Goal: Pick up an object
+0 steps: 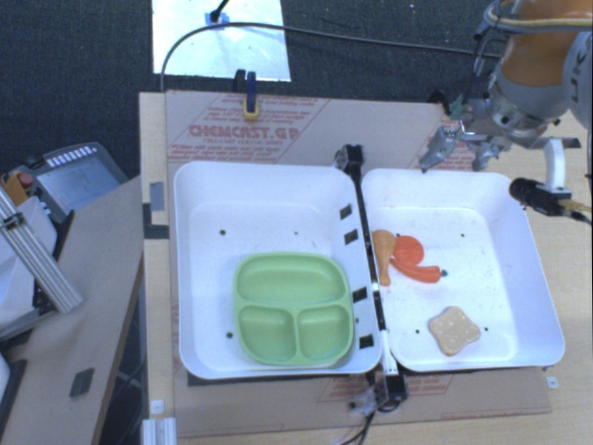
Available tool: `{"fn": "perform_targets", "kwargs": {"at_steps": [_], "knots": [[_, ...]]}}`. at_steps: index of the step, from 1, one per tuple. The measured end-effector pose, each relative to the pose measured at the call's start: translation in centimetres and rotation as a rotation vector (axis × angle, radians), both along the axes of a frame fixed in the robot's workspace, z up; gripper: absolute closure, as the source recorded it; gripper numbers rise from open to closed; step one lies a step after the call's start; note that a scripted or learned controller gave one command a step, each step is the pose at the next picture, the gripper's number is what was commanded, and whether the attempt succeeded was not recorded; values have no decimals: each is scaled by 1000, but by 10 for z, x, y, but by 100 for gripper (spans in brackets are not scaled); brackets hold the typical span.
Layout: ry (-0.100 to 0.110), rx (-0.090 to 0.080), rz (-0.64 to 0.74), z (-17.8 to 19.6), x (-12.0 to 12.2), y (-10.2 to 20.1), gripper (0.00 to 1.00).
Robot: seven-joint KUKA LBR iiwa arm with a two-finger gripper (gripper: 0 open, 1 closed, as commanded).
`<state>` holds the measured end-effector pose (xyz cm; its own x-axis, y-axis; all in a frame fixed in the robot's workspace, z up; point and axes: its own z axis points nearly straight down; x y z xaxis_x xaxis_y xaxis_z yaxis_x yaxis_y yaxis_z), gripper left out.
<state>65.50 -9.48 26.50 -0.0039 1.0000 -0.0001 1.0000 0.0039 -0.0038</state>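
Bins sit side by side on the surface (157,248), and the right bin (528,248) serves as the landmark for everything else. Inside the right bin, near its left wall, lies a small cluster of toy food: a tan drumstick-shaped piece (382,253), an orange-red round piece (409,248) touching it, and a red-orange pepper-like piece (419,272) just below those two. Toward the front of the right bin, apart from the cluster, rests a tan slice of toy bread (453,330), flat on the bin floor.

Above the back rim of the right bin hangs the gripper (460,153), carried by the grey arm with its orange band (556,7), which reaches in from the right. Its fingers (439,151) stand apart, with open air between them and nothing held. The gripper is well apart from the toy food.

Just left of the right bin, touching it along a row of black clips (357,248), is the left bin (185,248). A green divided plate (295,308) with three compartments lies in the front part of the left bin, close to the shared wall.
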Motion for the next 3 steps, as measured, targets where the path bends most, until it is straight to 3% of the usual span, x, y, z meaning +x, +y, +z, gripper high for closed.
{"fn": "perform_targets", "kwargs": {"at_steps": [3], "knots": [[4,1,-2,-148,3,-10,0]]}}
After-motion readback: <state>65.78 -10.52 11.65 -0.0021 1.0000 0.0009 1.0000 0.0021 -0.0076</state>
